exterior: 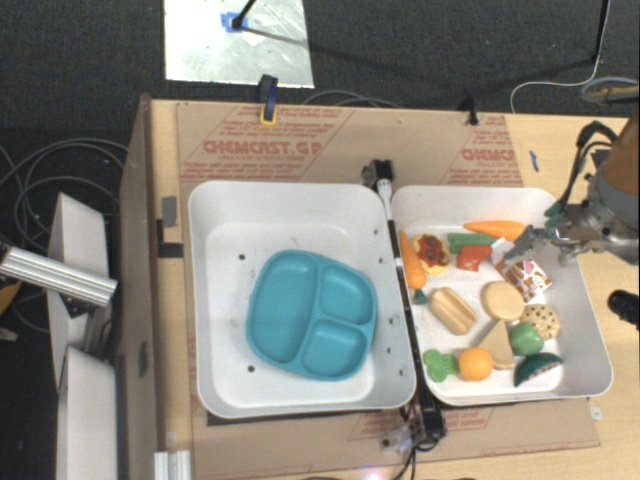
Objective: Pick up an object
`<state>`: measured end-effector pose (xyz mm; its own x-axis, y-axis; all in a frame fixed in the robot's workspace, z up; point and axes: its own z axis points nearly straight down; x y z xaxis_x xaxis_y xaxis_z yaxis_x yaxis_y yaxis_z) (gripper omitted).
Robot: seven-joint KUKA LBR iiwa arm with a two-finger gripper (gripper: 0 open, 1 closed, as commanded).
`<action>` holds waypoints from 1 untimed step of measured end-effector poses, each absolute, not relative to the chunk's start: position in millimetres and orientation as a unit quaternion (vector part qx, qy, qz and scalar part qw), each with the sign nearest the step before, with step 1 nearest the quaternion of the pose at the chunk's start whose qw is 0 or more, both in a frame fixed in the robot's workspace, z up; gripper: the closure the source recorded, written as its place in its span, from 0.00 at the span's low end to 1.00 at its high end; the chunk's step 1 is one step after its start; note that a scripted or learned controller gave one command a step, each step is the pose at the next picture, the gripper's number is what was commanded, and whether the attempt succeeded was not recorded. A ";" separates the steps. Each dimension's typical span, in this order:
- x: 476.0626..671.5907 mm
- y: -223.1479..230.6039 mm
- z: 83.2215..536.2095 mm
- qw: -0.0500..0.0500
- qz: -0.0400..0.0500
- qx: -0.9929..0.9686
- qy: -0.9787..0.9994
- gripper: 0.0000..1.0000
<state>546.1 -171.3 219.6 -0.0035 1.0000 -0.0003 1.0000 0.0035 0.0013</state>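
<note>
Where arm intrudes, pincer (527, 245) indistinct

Dark carpet floor (80, 58). Shiny metal sheet (238, 28) lies far left. Cardboard-covered bench (300, 138) centre; loose cables (60, 178) and white rack (85, 298) at left.

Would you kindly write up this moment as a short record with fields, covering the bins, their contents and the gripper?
left bin: holds a teal divided plate
right bin: holds a heap of toy food
named items: carrot, hot dog bun, orange, cookie
gripper: above the right bin's far right part, near the carrot
grasp: fingers' state unclear; no object seen between them
</note>
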 end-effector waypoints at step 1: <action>600.8 -164.7 114.4 0.013 0.009 0.705 0.709 0.00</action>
